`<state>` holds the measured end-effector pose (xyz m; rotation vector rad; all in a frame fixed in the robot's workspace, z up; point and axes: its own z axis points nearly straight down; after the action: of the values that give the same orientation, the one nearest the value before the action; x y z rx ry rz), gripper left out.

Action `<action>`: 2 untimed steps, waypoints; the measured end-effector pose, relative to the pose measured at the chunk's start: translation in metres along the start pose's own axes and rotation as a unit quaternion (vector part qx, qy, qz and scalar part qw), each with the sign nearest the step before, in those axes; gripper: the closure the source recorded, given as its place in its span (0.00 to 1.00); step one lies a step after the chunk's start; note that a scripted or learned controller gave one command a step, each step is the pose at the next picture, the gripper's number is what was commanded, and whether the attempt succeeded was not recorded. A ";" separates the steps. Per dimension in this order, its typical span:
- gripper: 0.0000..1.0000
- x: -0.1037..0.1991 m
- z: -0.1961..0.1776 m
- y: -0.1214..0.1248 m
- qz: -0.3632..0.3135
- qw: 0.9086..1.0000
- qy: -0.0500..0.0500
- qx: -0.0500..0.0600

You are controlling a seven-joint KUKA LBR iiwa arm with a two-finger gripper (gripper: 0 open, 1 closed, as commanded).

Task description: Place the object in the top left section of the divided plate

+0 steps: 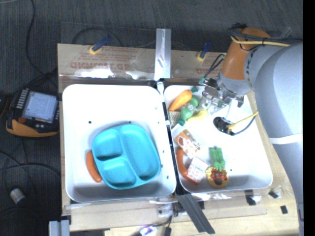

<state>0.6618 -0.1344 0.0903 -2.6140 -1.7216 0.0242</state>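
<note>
- My gripper [212, 102] sits low over the far corner of the right bin [256, 154], up and right of the divided plate [127, 155]. Its metal fingers blur together, so I cannot tell their state.
- Just beside it, toward the plate, lie a smooth orange carrot [179, 100], a green piece [188, 111] and a yellow piece [201, 114], partly overlapped.
- The plate is glossy blue plastic, rounded, three sections, inside the left bin [78, 132].
- An orange sausage shape [92, 166] lies half tucked against the plate's left edge.
</note>
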 end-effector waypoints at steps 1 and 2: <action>1.00 0.009 0.002 -0.001 0.056 0.998 -0.003 -0.003; 1.00 0.069 -0.093 -0.025 0.013 1.000 0.003 -0.007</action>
<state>0.6681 -0.0616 0.1830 -2.6445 -1.6911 0.0025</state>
